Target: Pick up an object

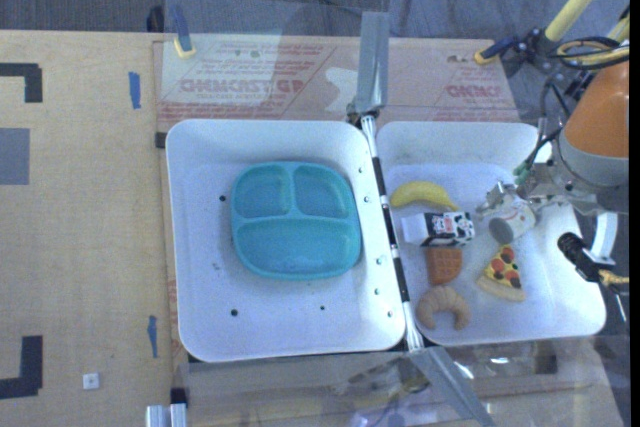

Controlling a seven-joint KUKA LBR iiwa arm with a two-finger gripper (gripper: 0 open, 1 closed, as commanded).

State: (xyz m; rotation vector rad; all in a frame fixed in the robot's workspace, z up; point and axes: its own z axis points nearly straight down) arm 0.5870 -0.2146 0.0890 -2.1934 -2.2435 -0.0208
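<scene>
The end effector (508, 215) is parked low over the right-hand shallow white bin (560, 315), up near its back right part, and honestly whether it is spread or closed can't be told from this angle, nor is anything seen caught in it. All the candidates for picking are clustered just to its left and a bit nearer the front: a curved yellow toy banana (422, 195), a small black-and-white carton (440, 228), an orange-brown block (444, 264), a golden toy croissant (444, 307), and a toy pizza slice (502, 275) almost right below it. They're lying loose and flat, probably just dumped in for grabbing. A teal divided plastic plate (296, 219) is left well off to the left in the other white bin (200, 295).
</scene>
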